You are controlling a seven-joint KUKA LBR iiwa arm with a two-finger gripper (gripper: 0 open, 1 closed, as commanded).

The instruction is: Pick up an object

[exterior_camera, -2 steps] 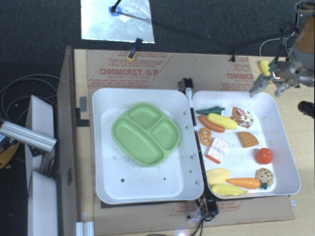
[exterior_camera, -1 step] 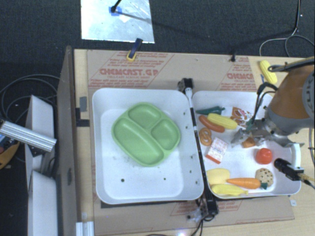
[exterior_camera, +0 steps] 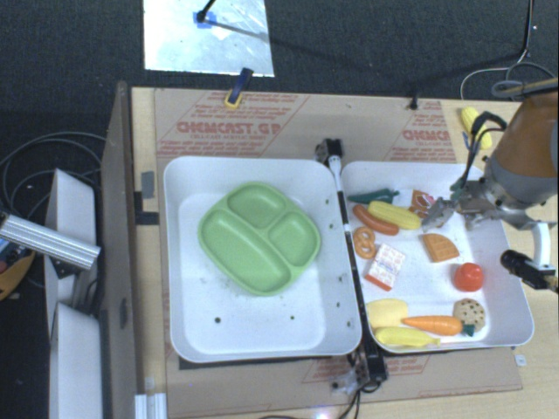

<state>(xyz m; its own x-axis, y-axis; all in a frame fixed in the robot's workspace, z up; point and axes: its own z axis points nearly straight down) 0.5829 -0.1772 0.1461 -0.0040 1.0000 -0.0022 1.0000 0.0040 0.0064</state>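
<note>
The right bin (exterior_camera: 524, 321) holds several toy foods. A yellow corn cob (exterior_camera: 394, 215) and a red-orange sausage (exterior_camera: 376, 221) lie at its upper left, beside a dark green pepper (exterior_camera: 374, 196). My gripper (exterior_camera: 437, 214) hangs low over the bin's upper middle, just right of the corn and above an orange bread slice (exterior_camera: 441, 248). A small red-and-white piece (exterior_camera: 422, 201) lies right beside it. Nothing is seen held. A red tomato (exterior_camera: 469, 276), a cookie (exterior_camera: 469, 312), a carrot (exterior_camera: 431, 325), a banana (exterior_camera: 406, 338) and a yellow cheese block (exterior_camera: 387, 311) lie nearer the front.
The left bin (exterior_camera: 188, 321) carries a green divided plate (exterior_camera: 258, 237). A pretzel (exterior_camera: 364, 243) and a white-and-red packet (exterior_camera: 385, 266) lie by the divider between the bins (exterior_camera: 348, 234). The grey arm with its orange band (exterior_camera: 528, 142) reaches in over the right bin's far right corner.
</note>
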